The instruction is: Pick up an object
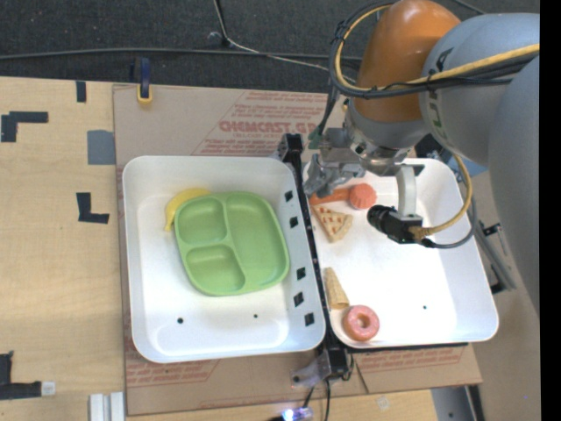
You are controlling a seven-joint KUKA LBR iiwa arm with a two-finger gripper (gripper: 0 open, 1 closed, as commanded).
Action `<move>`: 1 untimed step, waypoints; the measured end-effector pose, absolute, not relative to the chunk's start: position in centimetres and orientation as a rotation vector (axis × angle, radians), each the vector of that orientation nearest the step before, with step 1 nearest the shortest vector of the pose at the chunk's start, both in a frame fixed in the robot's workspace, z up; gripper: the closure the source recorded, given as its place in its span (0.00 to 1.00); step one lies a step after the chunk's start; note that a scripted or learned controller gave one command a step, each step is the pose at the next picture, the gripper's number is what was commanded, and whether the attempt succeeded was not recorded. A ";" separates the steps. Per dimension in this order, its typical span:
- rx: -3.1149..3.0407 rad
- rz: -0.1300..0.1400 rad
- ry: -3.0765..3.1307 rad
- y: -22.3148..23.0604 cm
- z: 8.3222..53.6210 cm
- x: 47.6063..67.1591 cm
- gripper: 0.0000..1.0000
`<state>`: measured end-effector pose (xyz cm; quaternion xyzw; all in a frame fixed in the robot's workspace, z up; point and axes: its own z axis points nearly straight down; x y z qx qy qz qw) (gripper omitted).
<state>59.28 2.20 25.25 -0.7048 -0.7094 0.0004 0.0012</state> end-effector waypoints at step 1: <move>-2.213 0.003 -2.226 6.9 23.9 58.7 1.00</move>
